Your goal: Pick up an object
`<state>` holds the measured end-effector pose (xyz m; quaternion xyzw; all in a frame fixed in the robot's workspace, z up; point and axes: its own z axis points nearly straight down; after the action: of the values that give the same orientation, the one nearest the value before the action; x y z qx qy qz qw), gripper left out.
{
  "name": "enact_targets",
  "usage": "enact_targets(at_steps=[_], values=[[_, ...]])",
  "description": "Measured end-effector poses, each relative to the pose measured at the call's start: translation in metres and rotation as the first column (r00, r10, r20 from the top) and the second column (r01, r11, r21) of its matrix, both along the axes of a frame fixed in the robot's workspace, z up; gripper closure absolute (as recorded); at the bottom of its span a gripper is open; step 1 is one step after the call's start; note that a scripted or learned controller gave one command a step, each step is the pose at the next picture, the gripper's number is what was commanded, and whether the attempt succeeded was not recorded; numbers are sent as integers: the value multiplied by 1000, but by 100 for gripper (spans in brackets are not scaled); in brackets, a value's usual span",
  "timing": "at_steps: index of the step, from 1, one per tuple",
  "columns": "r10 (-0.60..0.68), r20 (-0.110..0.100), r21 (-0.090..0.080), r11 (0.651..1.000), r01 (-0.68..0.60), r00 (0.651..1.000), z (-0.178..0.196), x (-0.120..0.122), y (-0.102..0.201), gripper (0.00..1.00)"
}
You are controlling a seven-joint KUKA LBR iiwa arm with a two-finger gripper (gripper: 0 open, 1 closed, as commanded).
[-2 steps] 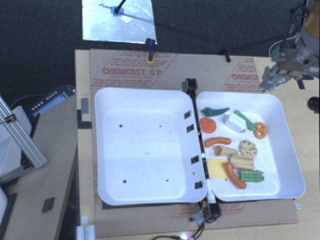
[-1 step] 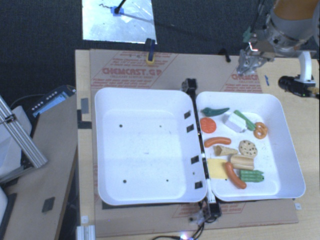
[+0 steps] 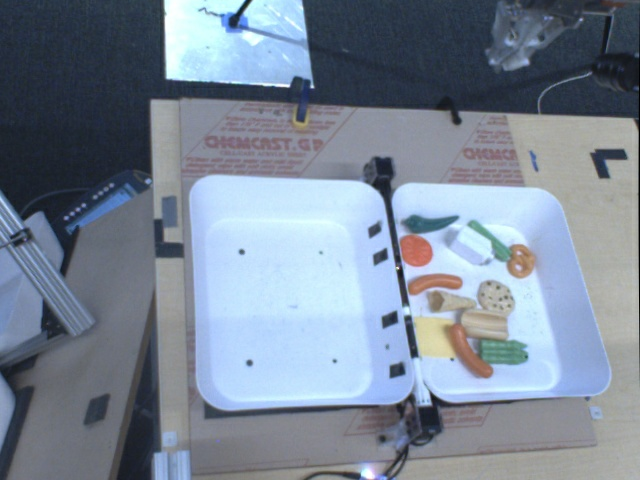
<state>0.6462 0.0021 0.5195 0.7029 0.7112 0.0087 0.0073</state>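
The right bin (image 3: 572,268) holds several toy foods. Among them are a green pepper (image 3: 430,223), a red tomato slice (image 3: 416,251), a white block (image 3: 467,245), a pretzel (image 3: 520,260), a cookie (image 3: 494,296), a yellow cheese slice (image 3: 433,336), a bread roll (image 3: 484,323), two sausages (image 3: 435,283) (image 3: 470,351) and a green pod (image 3: 502,351). My gripper (image 3: 512,46) hangs high at the top right, beyond the bench's far edge and well away from the bins. Nothing is visible in it.
The left bin (image 3: 290,288) lies beside the right one, with a black hinge strip (image 3: 392,268) between them. A shiny foil sheet (image 3: 238,28) sits at the back left. A yellow and blue clamp (image 3: 299,103) stands on the brown board's (image 3: 260,140) far edge. A metal rail (image 3: 40,278) lies at far left.
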Motion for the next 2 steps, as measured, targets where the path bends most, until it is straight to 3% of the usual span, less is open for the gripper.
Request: enact_targets(at_steps=[1,2], values=[[-1,-29,-1,1000,1,1000,-119,-2,80,100],[-3,-36,-2,1000,3,999,-202,-128,118,100]])
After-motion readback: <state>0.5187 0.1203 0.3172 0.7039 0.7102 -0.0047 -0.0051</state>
